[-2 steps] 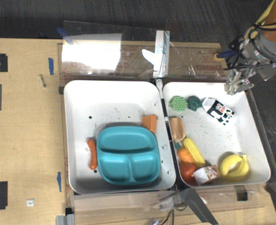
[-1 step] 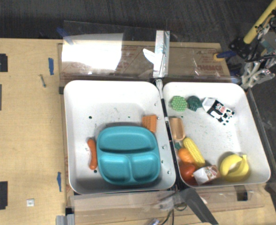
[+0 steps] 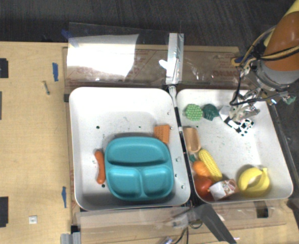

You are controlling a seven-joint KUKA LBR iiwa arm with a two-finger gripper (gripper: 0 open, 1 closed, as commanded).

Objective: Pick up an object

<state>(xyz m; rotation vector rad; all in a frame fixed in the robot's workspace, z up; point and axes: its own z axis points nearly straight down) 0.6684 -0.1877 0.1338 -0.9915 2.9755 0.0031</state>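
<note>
My gripper (image 3: 242, 117) hangs over the back right part of the right bin (image 3: 271, 151), under the orange-banded wrist. Just left of it lie a green bumpy toy (image 3: 193, 112) and a dark teal toy (image 3: 210, 112). Along the bin's left side are a tan scoop-like piece (image 3: 191, 139), a corn cob (image 3: 209, 164), an orange fruit (image 3: 200, 169) and a red tomato (image 3: 203, 186). A small red and white carton (image 3: 223, 189) and a yellow banana-like toy (image 3: 254, 180) rest at the front. Nothing shows between the fingers.
The left bin (image 3: 88, 111) holds a teal divided tray (image 3: 139, 168), an orange sausage-like piece (image 3: 100, 166) on the tray's left and an orange block (image 3: 162, 132) at its back right corner. A clear plastic sheet (image 3: 119, 57) stands behind the bins.
</note>
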